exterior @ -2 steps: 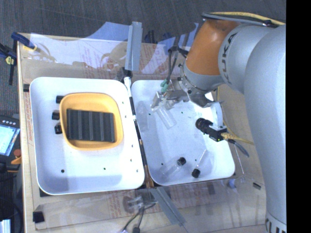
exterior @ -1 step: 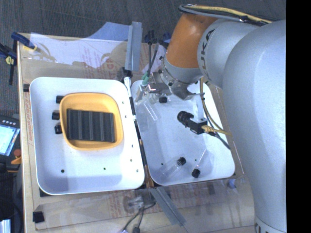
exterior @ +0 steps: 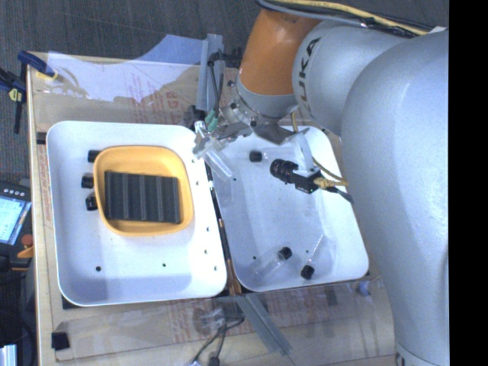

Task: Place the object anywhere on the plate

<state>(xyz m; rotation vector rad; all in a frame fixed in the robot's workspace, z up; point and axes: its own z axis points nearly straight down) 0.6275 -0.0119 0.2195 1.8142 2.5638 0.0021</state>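
Surface [exterior: 114,322]: two white bins; yellow plate [exterior: 142,191] in left bin. Gripper [exterior: 207,132]: grip state cannot be told. Advice: centre over plate before lowering.

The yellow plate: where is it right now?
The yellow plate lies in the left bin, toward its upper middle, left of the pincer.

Two white bins sit side by side on a wooden bench [exterior: 114,326]. The left bin [exterior: 130,280] lies below and to the left of the gripper; the right bin [exterior: 267,227] lies below it. A screen [exterior: 11,218] is far to the left.
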